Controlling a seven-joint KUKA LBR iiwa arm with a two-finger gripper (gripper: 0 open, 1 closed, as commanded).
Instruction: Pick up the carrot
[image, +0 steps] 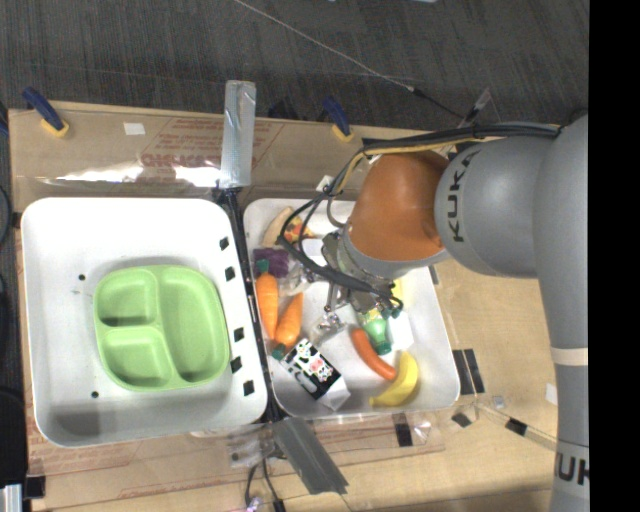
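Two orange carrots lie side by side at the left of the right bin: one carrot along the left wall, a second carrot leaning against it. A third orange carrot-like piece lies further right, near the banana. My gripper hangs under the orange wrist band over the middle of the right bin, right of the two carrots and just above the third piece. The arm hides most of it. Nothing is visibly held.
The right bin also holds a yellow banana, a black-and-white box, a purple item and a green item. A green divided plate lies in the left bin. Cables loop beside the wrist.
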